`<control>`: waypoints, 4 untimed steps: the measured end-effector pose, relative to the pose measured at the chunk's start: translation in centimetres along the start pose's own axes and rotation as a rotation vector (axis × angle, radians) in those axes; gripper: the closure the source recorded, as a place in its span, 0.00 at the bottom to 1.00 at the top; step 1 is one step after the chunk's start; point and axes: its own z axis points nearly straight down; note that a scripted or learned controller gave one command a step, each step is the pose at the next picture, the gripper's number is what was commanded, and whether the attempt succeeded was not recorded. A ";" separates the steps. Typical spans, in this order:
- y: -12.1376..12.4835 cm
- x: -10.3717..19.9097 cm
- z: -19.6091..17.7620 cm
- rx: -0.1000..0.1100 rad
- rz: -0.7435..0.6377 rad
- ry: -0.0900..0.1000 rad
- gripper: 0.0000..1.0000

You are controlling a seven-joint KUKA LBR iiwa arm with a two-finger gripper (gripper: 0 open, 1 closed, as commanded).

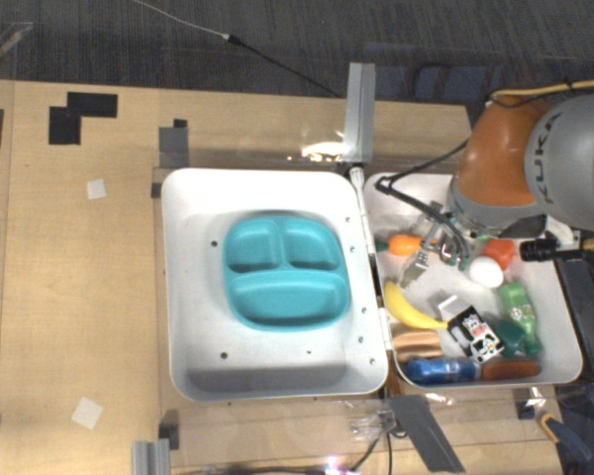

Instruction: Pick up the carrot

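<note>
The carrot (404, 245) is a small orange piece lying at the upper left of the right bin (570, 349), close to the wall shared with the left bin. My gripper (434, 253) is lowered into the right bin just to the right of the carrot, very near it or touching it. The grey arm with its orange band (495, 156) looms over the bin's upper part and hides whatever lies beneath it. The view shows nothing held between the gripper's tips.
The right bin is crowded: a banana (411, 308), a white ball (487, 273), a green bottle (518, 305), a black-and-white cube (475, 332), a brown roll (416, 341) and a blue item (441, 370). A teal divided plate (282, 270) lies in the left bin (188, 295).
</note>
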 end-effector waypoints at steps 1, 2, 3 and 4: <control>1.3 -3.4 -0.3 0.000 0.185 0.001 0.00; 1.3 -3.6 0.1 0.000 0.341 0.001 0.00; -1.3 -6.7 0.3 0.007 0.442 0.025 0.00; 1.4 -3.9 0.2 0.001 0.494 0.004 0.00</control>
